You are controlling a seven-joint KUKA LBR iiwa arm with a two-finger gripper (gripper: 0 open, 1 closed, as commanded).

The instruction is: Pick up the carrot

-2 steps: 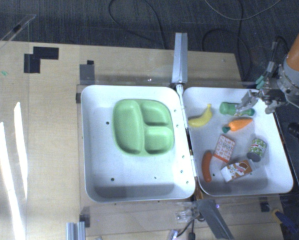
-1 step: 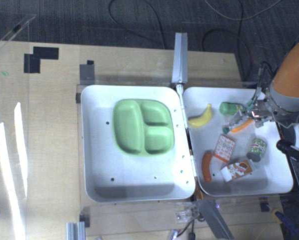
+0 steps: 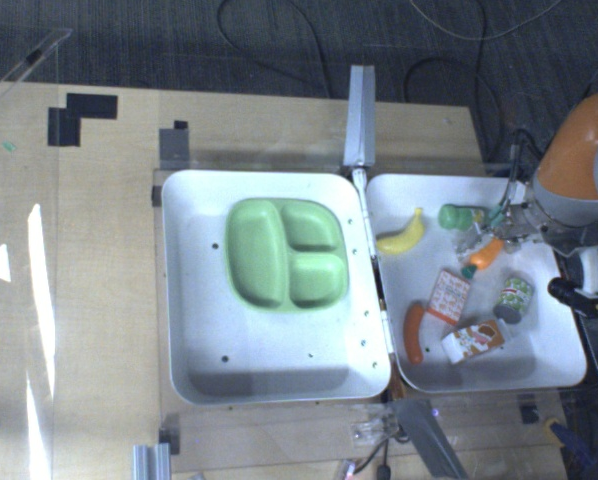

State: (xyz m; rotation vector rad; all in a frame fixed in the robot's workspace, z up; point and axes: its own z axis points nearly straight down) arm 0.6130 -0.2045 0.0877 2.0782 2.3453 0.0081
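Camera view has the carrot [image 3: 484, 254] in the right bin [image 3: 569, 363], up toward the far right part, lying at a slant with its green top pointing down-left. The gripper [image 3: 507, 220] sits right at the carrot's upper end, maybe touching it, and I honestly can't tell what state the tool is in since the wrist blocks that bit. So no way I'd call this a grab yet; my guess is it's lining up for the pick.

Clutter is the issue: a green bottle [image 3: 459, 215] lies just beside the carrot, a banana [image 3: 403, 235] sits further left, a small can [image 3: 513, 298] just below, plus a red card [image 3: 447, 297], a sausage [image 3: 413, 332] and a little carton [image 3: 473, 341] nearer the front. Left bin [image 3: 194, 368] holds a green divided tray [image 3: 285, 253], probably the drop spot.
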